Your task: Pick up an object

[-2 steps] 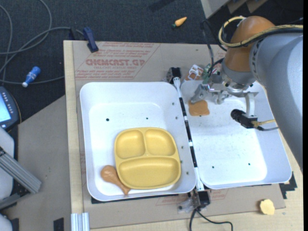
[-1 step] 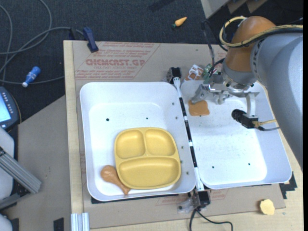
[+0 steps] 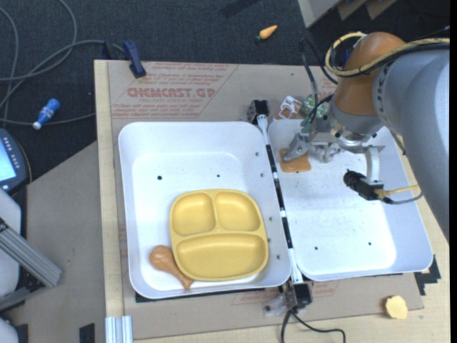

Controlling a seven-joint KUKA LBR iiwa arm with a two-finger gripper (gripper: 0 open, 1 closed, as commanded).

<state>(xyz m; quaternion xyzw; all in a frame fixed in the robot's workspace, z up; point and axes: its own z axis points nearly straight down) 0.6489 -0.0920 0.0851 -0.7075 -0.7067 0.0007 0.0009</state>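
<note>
Working the right white bin [image 3: 357,241], I had the fingers [image 3: 294,151] low at its upper-left corner, against a small flat orange-brown piece [image 3: 297,164]; their spread I couldn't tell. I judged closing squarely before lifting slowly was best.

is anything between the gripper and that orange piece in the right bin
Nothing visible does. The gripper sits right at the orange piece, near the right bin's upper left corner, beside the divider.
</note>
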